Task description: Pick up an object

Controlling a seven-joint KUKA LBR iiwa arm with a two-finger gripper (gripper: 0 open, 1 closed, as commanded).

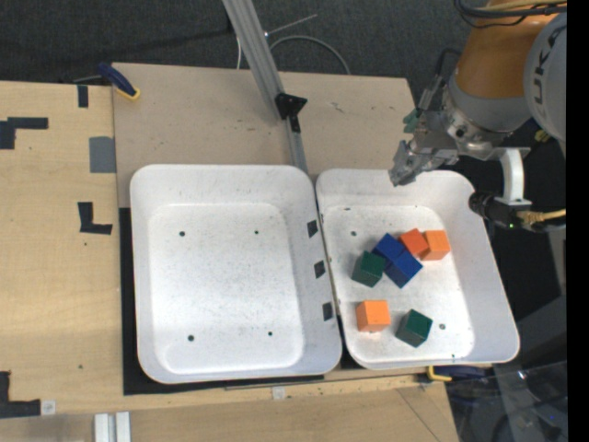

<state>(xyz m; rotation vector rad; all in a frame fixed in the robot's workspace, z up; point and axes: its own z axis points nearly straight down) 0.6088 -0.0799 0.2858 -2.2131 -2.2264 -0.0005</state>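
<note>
**Tool poised over the back rim of the right bin, blocks on the floor below**

The grey arm [511, 53] with its orange band reaches in from the right, and the tool [405, 171] hangs above the far edge of the right bin [488, 284], close to that bin's back left corner. Whether its tips are apart or together cannot be told from this slanted view (they merge into one dark tapering shape), and nothing shows between them.

All the blocks lie in the right bin. A large blue block [398, 258] sits near the middle, with a dark green block [370, 268] touching its left side. Two orange blocks [425, 243] sit side by side just to the right of the blue one, the nearer of them touching it. Toward the front, a third orange block [373, 315] lies just beside a second dark green block [415, 327], a small gap between them.

The left bin [221, 274] adjoins the right one on the tabletop [55, 247].
</note>
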